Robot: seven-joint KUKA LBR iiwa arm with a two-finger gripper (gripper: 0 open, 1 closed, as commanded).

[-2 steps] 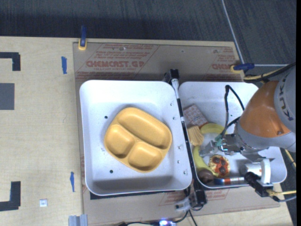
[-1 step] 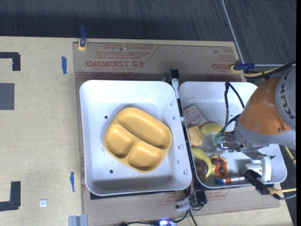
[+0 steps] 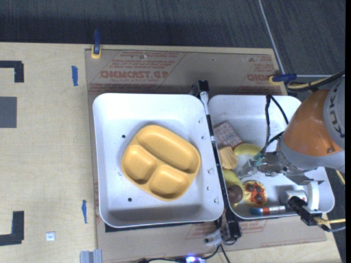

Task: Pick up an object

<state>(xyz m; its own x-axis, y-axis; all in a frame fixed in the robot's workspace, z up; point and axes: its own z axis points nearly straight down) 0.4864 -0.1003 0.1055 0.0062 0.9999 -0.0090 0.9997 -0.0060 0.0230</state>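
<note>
The gripper (image 3: 265,164) is low in the right bin (image 3: 241,111), down among the clutter near that bin's middle. The wrist hides its tip from above, so I cannot tell whether it is open or closed, nor whether anything sits in it (nothing shows lifted clear of the bin floor). Just beside it, on the side toward the left bin (image 3: 109,125), lies a yellow lump (image 3: 247,149). Just below it in the view is a red-patterned pouch (image 3: 254,190). Either may be touching the gripper, though the angle does not settle that.

A little farther out come a yellow wedge (image 3: 227,158), a banana (image 3: 231,177), a brown ball (image 3: 235,193), a printed card (image 3: 225,131) toward the far wall, and a marker (image 3: 267,209) along the near wall. The left bin holds one thing, a big yellow tray (image 3: 159,160) with three humps, well apart from the arm. Both bins rest on cardboard (image 3: 164,70) on the counter (image 3: 44,163).

As for progress, the reach into the bin looks done, and by my reading the gripper is at grasping height. What is left is the task proper: a sure grip on one thing, most likely the lump or the pouch, and a lift out of the pile. No pickup can be credited here.
</note>
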